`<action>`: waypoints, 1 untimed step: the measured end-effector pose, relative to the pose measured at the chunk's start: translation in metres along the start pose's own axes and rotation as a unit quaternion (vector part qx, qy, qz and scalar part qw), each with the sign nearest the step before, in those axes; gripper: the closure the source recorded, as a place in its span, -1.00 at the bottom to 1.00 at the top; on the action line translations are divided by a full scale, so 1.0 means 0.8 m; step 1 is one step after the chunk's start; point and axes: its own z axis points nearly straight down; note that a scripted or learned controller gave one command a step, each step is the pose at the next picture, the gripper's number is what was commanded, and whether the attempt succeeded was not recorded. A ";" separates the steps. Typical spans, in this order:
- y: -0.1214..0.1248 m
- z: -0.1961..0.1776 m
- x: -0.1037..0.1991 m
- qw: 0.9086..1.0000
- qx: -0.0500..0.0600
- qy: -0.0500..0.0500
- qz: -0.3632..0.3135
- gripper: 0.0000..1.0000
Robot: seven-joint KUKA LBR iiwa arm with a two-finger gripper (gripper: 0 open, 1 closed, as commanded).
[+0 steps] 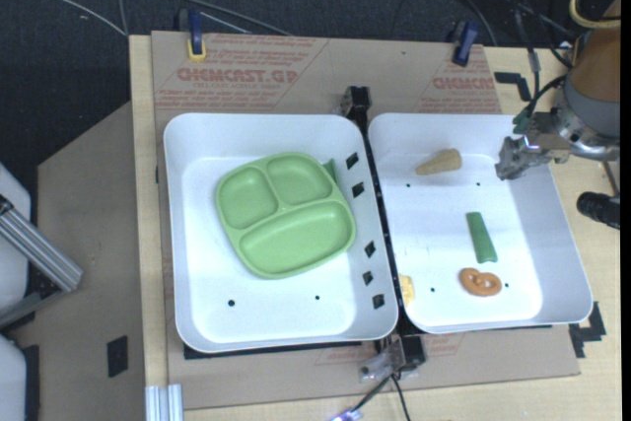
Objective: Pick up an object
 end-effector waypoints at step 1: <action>0.001 -0.001 0.000 1.000 0.003 0.001 0.000 1.00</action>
